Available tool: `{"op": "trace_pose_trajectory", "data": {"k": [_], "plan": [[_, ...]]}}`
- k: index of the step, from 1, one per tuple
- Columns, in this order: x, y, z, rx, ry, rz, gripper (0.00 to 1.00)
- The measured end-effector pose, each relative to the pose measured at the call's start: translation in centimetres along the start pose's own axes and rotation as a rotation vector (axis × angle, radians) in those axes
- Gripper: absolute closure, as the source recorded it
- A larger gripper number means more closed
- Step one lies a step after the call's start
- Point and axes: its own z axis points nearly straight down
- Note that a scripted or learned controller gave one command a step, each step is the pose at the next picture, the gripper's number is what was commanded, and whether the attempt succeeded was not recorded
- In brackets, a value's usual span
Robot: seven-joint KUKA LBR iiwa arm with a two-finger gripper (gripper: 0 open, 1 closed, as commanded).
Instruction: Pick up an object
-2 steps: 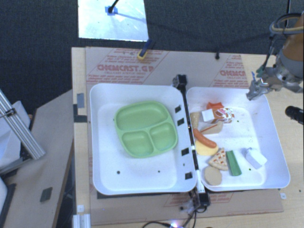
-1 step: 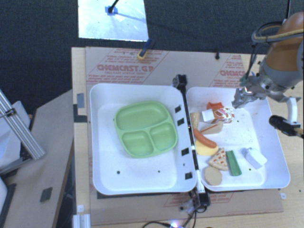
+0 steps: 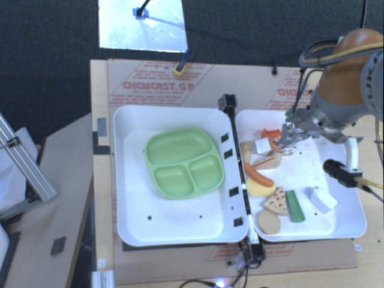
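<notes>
1. Landmark: green tray point(image 3: 183, 164), three compartments, lying in the left bin point(image 3: 129, 221).
2. All pickable items are in the right bin point(image 3: 354, 218), right of the green tray: sausage point(image 3: 258, 176), yellow wedge point(image 3: 259, 188), pizza slice point(image 3: 276, 202), round cookie point(image 3: 269, 222), green block point(image 3: 294, 206), small white piece point(image 3: 321, 199).
3. Gripper point(image 3: 288, 138) is low over the far half of the right bin, up and right of the green tray, just above a cluster of an orange piece point(image 3: 270, 134), a white tag point(image 3: 263, 145) and a tan piece point(image 3: 267, 160).
4. Gripper state: cannot tell how it stands or whether it has anything; too small and tangled with the clutter.
5. Likely target: something in that cluster, exact item unclear.
6. Progress: early to mid. Arm is positioned at the pile, nothing is visibly lifted, every item looks to rest on the bin floor.
7. Left: secure a grip on one item and raise it off the bin.
</notes>
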Motion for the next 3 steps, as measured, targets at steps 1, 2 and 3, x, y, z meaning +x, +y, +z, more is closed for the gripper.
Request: {"op": "trace_pose_trajectory", "data": {"k": [1, 2, 3], "plan": [[5.7, -1.8, -0.8, -0.001, 0.001, -0.002, 1.00], [10.0, -3.5, -0.5, 0.000, 0.001, -0.001, 1.00], [14.1, -5.4, -0.8, 0.000, 0.000, 0.000, 1.00]]}}
